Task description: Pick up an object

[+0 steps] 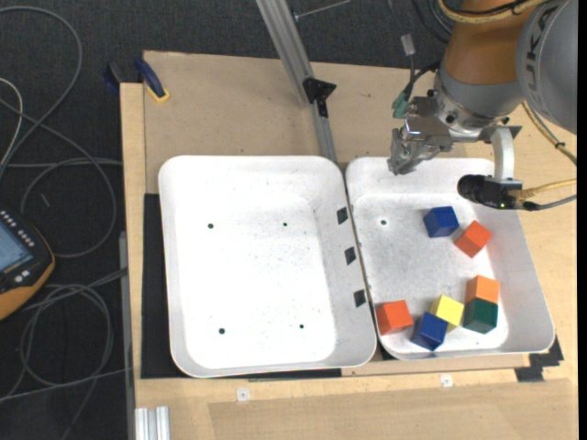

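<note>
bench (229,99): bare wood, cables on dark floor around | left bin (248,264), right bin (404,195) side by side | my gripper (401,165): over right bin's far rim, jaw gap unreadable, no contact | blue cube (441,221), nearest block, apart

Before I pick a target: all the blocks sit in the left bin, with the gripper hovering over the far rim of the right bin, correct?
Not quite. The camera view shows the blocks, such as the blue block and the yellow block, in the right bin, not the left bin. The gripper does hover over the right bin's far rim.
</note>
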Available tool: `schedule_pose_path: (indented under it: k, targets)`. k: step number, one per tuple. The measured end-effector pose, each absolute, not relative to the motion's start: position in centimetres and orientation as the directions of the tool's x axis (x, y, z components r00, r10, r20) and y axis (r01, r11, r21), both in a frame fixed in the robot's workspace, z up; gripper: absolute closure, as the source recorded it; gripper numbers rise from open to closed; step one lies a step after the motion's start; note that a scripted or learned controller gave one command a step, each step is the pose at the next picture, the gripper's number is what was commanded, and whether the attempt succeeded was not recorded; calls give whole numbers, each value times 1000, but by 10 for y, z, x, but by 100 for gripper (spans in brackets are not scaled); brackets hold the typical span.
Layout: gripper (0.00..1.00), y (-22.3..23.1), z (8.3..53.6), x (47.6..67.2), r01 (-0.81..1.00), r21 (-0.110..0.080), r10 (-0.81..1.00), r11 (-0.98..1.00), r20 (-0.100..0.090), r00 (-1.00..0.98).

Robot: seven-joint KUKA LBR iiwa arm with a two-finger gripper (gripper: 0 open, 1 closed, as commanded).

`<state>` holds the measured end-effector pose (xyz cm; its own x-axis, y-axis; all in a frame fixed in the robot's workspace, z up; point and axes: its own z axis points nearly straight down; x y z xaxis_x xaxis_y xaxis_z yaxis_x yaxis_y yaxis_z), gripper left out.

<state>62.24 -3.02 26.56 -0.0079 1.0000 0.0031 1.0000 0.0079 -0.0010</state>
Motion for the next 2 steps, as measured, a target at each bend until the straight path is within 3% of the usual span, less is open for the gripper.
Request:
schedule_pose_path:
  k: [2]
  targets:
    - [100, 69, 262, 636, 1000, 2, 1000, 7, 2, -7]
